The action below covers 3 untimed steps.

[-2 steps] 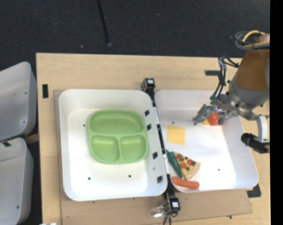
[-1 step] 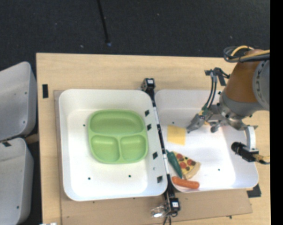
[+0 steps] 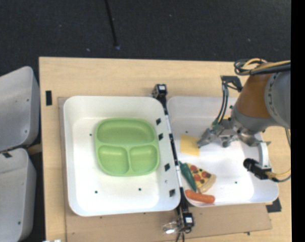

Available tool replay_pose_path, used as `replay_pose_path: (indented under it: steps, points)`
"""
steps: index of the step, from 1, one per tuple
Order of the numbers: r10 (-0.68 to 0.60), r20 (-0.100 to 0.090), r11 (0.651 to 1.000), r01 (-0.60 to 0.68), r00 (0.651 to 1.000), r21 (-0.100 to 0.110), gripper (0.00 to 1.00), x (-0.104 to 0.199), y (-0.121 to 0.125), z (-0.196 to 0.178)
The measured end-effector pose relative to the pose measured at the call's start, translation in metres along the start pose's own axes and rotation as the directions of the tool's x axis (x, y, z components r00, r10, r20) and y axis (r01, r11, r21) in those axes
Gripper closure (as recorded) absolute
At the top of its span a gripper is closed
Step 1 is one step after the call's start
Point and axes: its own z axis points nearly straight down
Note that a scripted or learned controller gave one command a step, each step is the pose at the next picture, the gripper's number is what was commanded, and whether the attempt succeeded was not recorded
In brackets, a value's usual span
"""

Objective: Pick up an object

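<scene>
1. camera view: the gripper (image 3: 209, 136) hangs low in the right bin (image 3: 228, 198), at three o'clock of the yellow block (image 3: 189, 145); whether the pincer is open or closed, cannot tell
2. step in hand looks like the approach; next calls for closing around the block, at the bin's nine o'clock side

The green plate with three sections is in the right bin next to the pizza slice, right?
Not quite. The camera view shows the green three-section plastic plate lying in the left white bin. The toy pizza slice lies in the right white bin.

Light wooden bench (image 3: 117, 77), left white bin (image 3: 82, 195) and right white bin (image 3: 233, 195) side by side on it
</scene>
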Motion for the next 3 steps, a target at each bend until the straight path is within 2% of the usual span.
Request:
replay_pose_path:
  steps: [1,2,3]
  points:
    - [0.003,0.0,1.0,-0.003,1.0,-0.006,1.0,-0.001,0.001,-0.013]
    - [-0.005,-0.001,1.0,0.005,1.0,-0.008,1.0,0.004,0.002,-0.059]
    - [-0.005,0.0,1.0,0.005,1.0,-0.01,1.0,0.01,0.001,-0.12]
